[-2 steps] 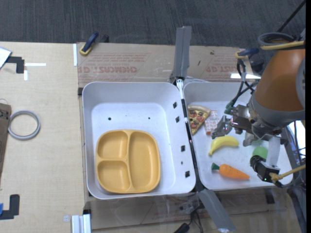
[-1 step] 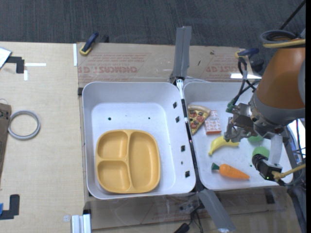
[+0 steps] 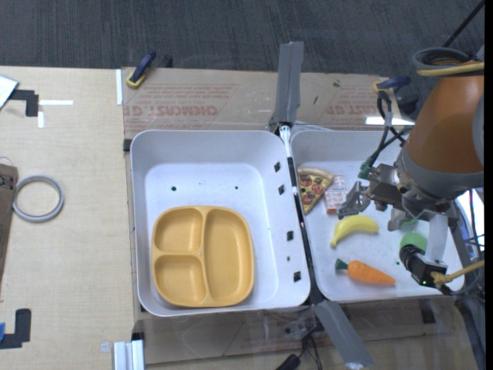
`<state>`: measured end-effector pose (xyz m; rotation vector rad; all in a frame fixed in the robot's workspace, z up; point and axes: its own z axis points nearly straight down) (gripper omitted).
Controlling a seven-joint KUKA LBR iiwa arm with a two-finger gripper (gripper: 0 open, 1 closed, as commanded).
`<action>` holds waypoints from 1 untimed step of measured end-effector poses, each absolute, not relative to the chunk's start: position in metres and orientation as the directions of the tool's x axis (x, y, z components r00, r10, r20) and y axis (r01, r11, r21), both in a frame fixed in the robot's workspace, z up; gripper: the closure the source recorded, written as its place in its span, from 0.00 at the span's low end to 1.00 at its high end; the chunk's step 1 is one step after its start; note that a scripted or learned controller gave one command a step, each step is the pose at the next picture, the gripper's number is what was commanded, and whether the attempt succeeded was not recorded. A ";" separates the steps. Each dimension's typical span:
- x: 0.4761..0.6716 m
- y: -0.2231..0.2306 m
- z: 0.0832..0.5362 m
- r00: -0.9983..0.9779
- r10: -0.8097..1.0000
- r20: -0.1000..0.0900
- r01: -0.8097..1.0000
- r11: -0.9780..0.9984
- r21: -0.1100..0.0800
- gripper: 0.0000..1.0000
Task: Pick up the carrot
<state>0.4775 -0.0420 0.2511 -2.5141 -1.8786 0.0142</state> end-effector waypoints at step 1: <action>0.477 -0.016 0.190 0.162 0.987 -0.002 0.987 -0.162 -0.005 0.00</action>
